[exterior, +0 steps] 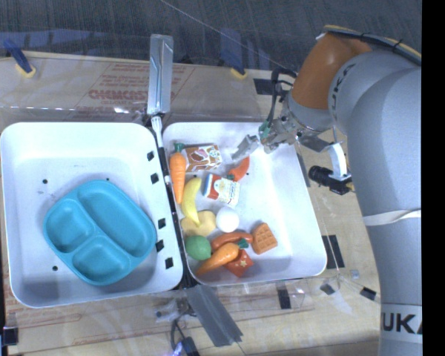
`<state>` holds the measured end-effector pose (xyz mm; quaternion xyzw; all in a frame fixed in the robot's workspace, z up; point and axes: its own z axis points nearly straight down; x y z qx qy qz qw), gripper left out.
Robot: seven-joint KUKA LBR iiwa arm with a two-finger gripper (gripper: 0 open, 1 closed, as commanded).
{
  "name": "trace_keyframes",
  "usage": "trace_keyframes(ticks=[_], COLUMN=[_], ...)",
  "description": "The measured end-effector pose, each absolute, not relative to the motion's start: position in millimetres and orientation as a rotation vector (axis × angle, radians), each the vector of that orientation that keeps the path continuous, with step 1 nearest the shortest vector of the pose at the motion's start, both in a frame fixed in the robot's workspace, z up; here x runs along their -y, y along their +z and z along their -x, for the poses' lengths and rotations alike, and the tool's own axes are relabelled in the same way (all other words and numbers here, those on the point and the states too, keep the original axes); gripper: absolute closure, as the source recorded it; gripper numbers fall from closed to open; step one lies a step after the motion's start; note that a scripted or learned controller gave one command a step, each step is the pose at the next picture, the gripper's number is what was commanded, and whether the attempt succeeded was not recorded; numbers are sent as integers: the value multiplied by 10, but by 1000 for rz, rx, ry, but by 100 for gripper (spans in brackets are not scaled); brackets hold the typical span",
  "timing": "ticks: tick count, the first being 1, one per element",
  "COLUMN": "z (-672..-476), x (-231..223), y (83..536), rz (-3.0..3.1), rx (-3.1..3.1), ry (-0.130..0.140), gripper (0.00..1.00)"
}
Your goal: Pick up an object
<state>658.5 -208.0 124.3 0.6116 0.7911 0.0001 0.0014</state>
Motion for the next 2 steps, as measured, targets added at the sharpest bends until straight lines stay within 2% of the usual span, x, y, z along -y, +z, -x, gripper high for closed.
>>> trace_keyframes(ticks=[1,2], z=[-6389,-6406], x=[2052,2040], y=[919,1038], rz=[-2008,-1999], rx=[-2420,-2424], ry=[-2,0], gripper=[0,100])
